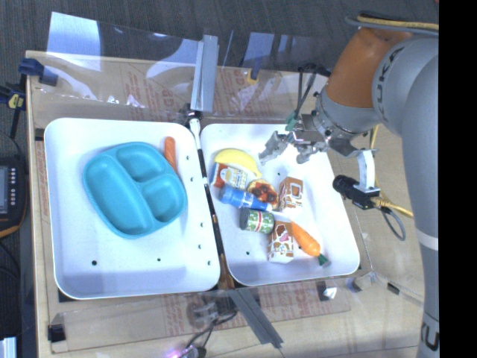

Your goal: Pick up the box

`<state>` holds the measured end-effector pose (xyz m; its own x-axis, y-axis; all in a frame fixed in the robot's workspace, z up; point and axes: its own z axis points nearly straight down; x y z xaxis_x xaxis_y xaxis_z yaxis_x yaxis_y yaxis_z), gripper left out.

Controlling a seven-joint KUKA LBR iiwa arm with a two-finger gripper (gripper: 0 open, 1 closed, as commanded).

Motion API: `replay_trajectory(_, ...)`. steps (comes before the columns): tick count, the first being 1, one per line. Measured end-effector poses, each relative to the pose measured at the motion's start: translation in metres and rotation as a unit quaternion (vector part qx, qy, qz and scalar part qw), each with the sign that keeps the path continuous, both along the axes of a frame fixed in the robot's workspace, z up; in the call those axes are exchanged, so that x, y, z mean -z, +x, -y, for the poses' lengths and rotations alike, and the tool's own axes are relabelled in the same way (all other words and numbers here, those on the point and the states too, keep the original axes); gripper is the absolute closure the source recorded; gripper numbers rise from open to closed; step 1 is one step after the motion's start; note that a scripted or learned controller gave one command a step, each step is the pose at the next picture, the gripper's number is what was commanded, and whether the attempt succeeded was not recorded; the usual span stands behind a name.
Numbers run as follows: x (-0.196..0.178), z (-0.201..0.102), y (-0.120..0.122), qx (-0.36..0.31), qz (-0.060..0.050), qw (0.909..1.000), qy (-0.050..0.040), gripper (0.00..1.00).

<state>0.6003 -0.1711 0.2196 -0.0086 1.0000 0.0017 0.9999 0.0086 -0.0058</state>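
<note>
- Overhead, the gripper point(287, 146) hangs above the right bin's point(339, 222) far side, fingers spread and grasping nothing
- Two small cartons lie in that bin: one box point(291, 192) beside the blue bottle point(237, 197), another box point(281, 243) touching a carrot point(305, 239)
- Left bin point(59, 252) bears a blue divided plate point(135, 186)

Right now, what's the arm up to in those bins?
The arm's gripper hangs over the back of the right bin, fingers spread, holding nothing. Two small cartons lie in the food pile: one box just below the gripper, another beside a carrot. The left bin holds a blue tray.
</note>
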Motion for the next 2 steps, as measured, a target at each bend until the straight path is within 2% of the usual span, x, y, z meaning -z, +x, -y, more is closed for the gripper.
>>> replay_trajectory(1,0.067,-0.030,-0.053,-0.048,0.000,0.9988,-0.0003,0.00)
replay_trajectory(2,0.128,-0.055,-0.034,-0.085,0.002,0.9964,-0.0030,0.00)
